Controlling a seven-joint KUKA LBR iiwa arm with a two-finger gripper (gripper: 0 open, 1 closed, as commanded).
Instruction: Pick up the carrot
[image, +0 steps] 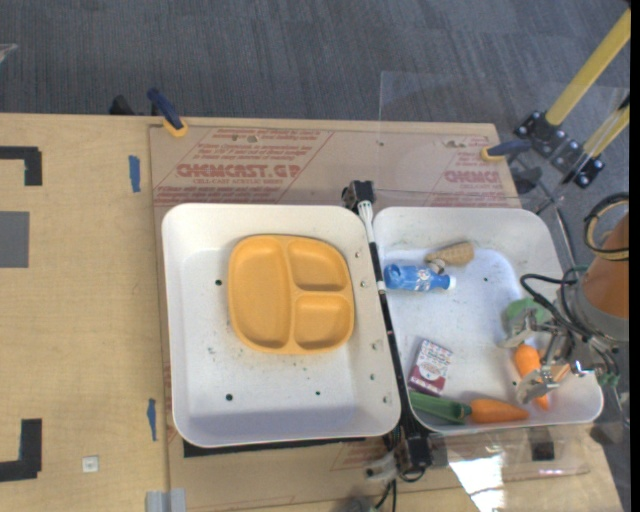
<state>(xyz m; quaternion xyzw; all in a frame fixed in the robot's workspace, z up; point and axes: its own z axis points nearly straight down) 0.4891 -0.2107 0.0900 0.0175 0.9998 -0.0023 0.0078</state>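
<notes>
Near the right bin's (470, 225) right wall, the gripper (541, 372) overlaps an orange piece (526, 362). Whether it grips is unclear. A carrot (497, 410) lies close by.

The grey arm with its orange band (612, 285) is cut off by the right edge. Print on the small red-and-white packet (430, 366) is too small to read.

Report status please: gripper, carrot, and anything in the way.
Gripper low in right bin, near its right wall, an orange piece by its fingers; hold unclear. Carrot lying at front wall, green end touching a green vegetable. Red packet nearby, apart.
</notes>
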